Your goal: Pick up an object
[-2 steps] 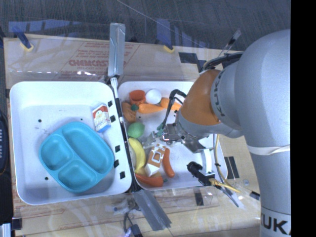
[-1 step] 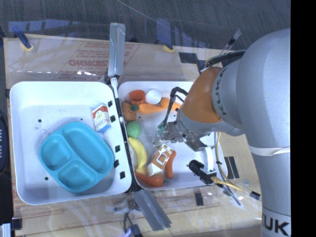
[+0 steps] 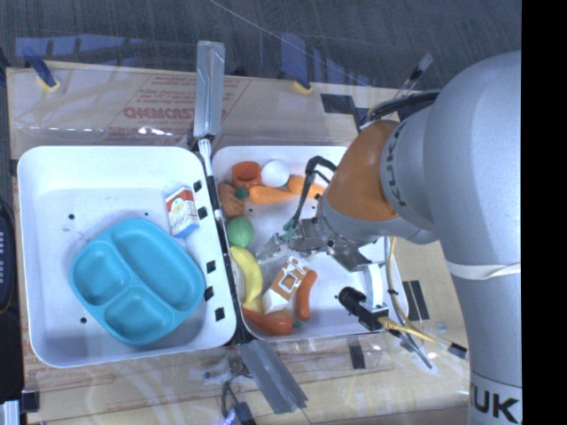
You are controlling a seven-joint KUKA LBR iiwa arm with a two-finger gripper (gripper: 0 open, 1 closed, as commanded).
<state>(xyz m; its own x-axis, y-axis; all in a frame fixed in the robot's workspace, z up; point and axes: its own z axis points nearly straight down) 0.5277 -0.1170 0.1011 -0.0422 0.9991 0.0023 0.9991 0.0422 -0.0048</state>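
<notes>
Two bins. Left bin: one blue tray, one small carton. Right bin: one banana, green ball, white egg; gripper state: can't tell.

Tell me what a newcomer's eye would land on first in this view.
The big grey arm with its orange band fills the right side, leaning over the right bin. Next comes the bright blue divided tray lying in the left bin, with a small carton beside it. Then the heap of toy food along the right bin's left edge: a yellow banana, a green ball and a white egg.
</notes>
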